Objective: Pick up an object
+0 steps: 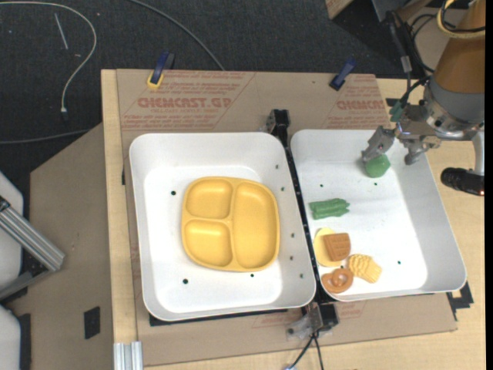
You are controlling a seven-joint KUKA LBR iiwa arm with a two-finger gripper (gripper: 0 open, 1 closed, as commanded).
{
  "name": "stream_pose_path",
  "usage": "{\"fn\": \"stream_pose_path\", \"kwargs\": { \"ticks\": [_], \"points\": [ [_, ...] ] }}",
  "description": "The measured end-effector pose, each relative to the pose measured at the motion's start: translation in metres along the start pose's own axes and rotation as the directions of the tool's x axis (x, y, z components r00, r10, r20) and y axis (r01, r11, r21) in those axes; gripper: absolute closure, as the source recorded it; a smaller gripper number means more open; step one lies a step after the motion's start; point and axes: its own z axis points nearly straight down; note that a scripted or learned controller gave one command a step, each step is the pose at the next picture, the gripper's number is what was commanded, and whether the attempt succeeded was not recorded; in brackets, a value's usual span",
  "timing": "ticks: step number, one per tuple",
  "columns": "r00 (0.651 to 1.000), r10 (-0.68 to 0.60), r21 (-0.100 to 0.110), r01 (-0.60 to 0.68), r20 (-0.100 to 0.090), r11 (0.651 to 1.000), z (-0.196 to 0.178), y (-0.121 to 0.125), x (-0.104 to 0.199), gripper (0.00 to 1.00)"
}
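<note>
1. I see the pincer [393,149] over the right bin [431,230], fingers spread apart.
2. A small green object [376,165] sits by its left finger (unclamped, contact unclear).

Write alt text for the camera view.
A grey and orange arm's gripper hangs over the right bin, beside a small green object. Nearer lie a green toy and tan food toys; the left bin holds a yellow divided plate.

A yellow divided plate [230,223] lies in the left bin [154,168]; two blue clamps [160,68] grip the cardboard sheet's [246,99] far edge; a white cable [77,45] loops across the dark floor [231,14].
</note>
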Motion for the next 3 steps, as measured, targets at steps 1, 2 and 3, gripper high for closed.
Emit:
{"fn": "stream_pose_path", "kwargs": {
  "ticks": [1, 2, 3],
  "points": [
    [1.000, -0.003, -0.013, 0.003, 0.002, 1.000, -0.007, 0.002, 0.000, 0.00],
    [1.000, -0.004, -0.007, 0.004, 0.001, 1.000, 0.045, 0.009, 0.009, 0.00],
    [1.000, -0.002, -0.005, 0.002, 0.000, 1.000, 0.105, 0.000, 0.011, 0.00]
  ]
}}
